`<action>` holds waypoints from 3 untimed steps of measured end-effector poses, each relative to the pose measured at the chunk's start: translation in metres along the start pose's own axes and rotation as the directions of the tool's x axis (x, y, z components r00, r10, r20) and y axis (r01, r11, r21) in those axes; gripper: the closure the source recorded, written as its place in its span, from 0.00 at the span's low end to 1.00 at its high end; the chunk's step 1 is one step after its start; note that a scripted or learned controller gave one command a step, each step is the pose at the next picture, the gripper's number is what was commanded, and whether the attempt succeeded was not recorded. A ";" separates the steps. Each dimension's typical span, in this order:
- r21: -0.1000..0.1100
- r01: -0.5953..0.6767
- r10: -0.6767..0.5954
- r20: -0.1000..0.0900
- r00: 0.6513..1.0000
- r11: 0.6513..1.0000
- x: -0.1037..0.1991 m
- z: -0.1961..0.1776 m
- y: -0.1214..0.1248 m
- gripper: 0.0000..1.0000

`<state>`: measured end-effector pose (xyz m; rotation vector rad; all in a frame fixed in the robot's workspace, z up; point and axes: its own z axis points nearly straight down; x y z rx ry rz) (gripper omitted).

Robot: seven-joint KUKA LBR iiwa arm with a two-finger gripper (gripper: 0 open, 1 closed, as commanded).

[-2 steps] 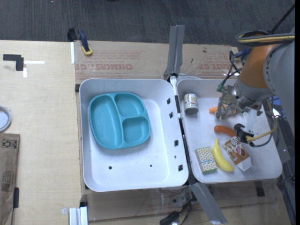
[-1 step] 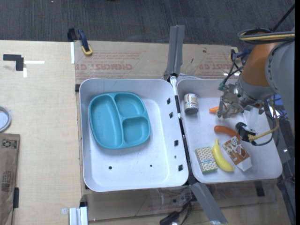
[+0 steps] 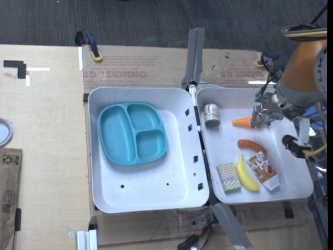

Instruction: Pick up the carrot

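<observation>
Over right bin (image 3: 291, 194): fingers (image 3: 258, 120) at carrot (image 3: 241, 122) thick end; spread cannot be told.

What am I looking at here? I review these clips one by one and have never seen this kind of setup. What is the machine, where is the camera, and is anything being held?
One fixed camera looks down at a slant on a bench with two shallow white bins. The grey arm with an orange band is a robot reaching in from the right. Its gripper sits low in the right bin, at the thick end of the carrot. Whether it holds the carrot cannot be told from here. That bin also holds a small can, a sausage, a banana, a cracker-like packet and a small carton. The left bin holds a blue divided plate.
</observation>
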<state>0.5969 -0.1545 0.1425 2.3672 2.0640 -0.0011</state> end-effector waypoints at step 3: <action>0.004 0.029 -0.029 0.000 1.000 1.000 -0.016 0.043 0.013 1.00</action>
